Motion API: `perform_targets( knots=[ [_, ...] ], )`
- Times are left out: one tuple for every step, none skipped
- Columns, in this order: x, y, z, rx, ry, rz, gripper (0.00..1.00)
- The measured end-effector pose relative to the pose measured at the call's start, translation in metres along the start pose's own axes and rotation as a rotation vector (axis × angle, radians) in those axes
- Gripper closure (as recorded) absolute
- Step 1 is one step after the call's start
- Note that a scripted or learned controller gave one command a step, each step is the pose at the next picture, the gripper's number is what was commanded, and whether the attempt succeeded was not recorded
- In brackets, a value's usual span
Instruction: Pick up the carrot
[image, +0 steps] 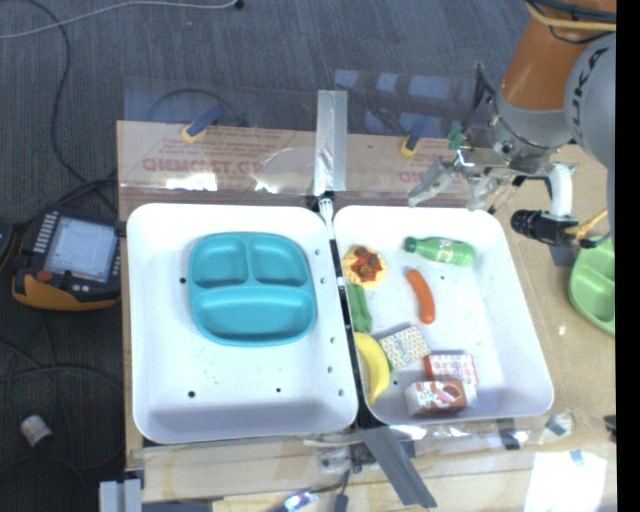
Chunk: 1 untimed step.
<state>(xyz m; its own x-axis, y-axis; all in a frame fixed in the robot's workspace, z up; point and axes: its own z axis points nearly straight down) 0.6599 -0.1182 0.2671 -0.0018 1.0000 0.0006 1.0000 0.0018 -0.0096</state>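
The carrot (422, 296), a small orange stick, lies in the middle of the right white bin (520, 330), pointing front to back. My gripper (455, 190) hangs over the back rim of that bin, behind and a little right of the carrot, well apart from it. Its two fingers (428, 187) are spread open with nothing between them. A green bottle (440, 250) lies between the gripper and the carrot.
The right bin also holds a pizza slice (364, 266), a green vegetable (360, 310), a banana (373, 366), a cracker packet (404, 347) and a red carton (440, 385). A teal divided plate (250, 288) sits in the left bin (160, 380).
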Motion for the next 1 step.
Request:
perform_targets(
  knots=[
    [-0.0327,-0.0253,0.1286,0.003,-0.002,0.023,0.0]
  ],
)
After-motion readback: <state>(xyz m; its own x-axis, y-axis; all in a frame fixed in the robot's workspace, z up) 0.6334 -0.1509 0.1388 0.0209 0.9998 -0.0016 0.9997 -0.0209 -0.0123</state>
